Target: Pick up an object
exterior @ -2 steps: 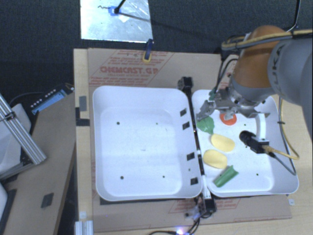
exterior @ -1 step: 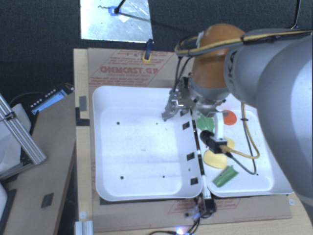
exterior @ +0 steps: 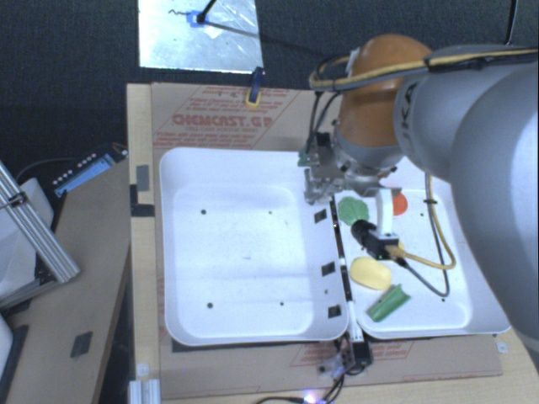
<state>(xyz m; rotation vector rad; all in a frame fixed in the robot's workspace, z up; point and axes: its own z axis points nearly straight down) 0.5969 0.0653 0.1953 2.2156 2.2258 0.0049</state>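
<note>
The right bin (exterior: 455,310) holds a yellow rounded object (exterior: 370,273), a green block (exterior: 387,303) near its front edge, a green rounded object (exterior: 352,209) and a small red object (exterior: 400,202). My gripper (exterior: 320,185) hangs low over the back of the divider between the bins, just left of the green rounded object. The grey arm and its orange band (exterior: 379,99) cover the right bin's back part.
The left bin (exterior: 236,251) lies to the left of the gripper. A black part with a yellow cable (exterior: 375,241) hangs over the right bin. Cardboard (exterior: 219,116) lies under both bins, and a shiny sheet (exterior: 198,23) lies beyond them.
</note>
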